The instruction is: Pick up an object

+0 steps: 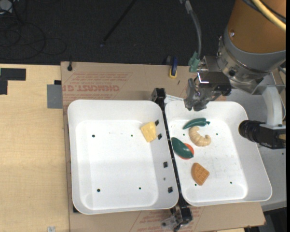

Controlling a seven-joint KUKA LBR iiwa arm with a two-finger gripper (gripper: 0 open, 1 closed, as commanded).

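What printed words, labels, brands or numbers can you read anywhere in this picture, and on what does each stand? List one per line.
Red print, upside down, on the brown cardboard sheet behind the left white bin: too blurred to read with certainty.
Red print on the cardboard's front edge: too small and cut off to read.
Nothing else carries readable text.

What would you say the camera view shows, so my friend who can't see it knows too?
A robot arm's gripper hovers over the far edge of the right white bin, above a green pepper, a tan croissant, a red-and-green toy and an orange waffle piece. The left white bin holds one yellow block.
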